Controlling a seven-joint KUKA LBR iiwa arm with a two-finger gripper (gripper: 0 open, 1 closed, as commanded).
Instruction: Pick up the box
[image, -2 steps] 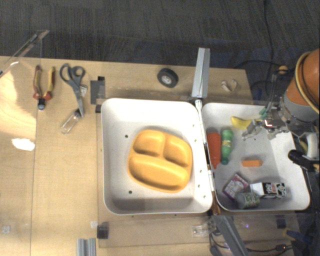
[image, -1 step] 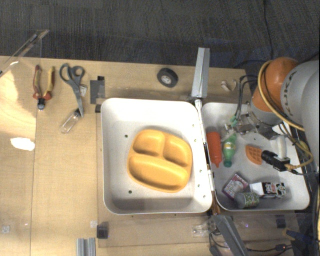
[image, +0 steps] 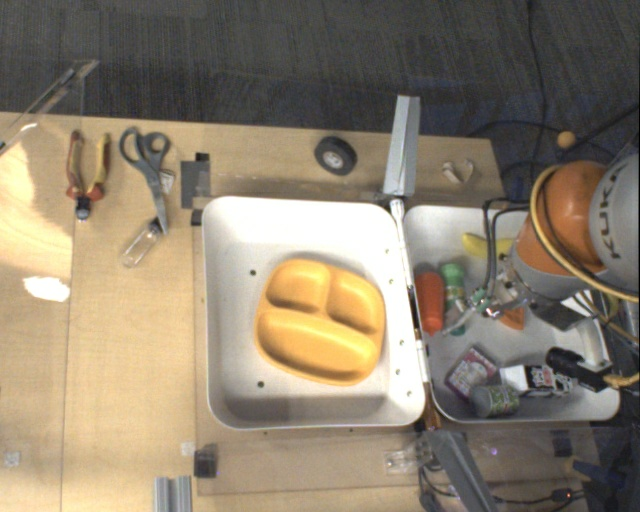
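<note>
Wooden bench (image: 110, 380) on dark carpet, two white bins (image: 230, 400), gripper (image: 487, 303) state unclear, near box (image: 470, 372)

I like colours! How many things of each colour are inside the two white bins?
Yellow: 2, the big lumpy thing and a small piece
Red-orange: 1
Green: 1
Purple: 1, a packet
Grey: 1
White: 1, a box
Total: 7

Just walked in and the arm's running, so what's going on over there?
A grey and orange robot arm is reaching into the right bin, its tool low among small items there, near a red object. A small box lies nearer the front of that bin. The left bin holds a big yellow block.
</note>
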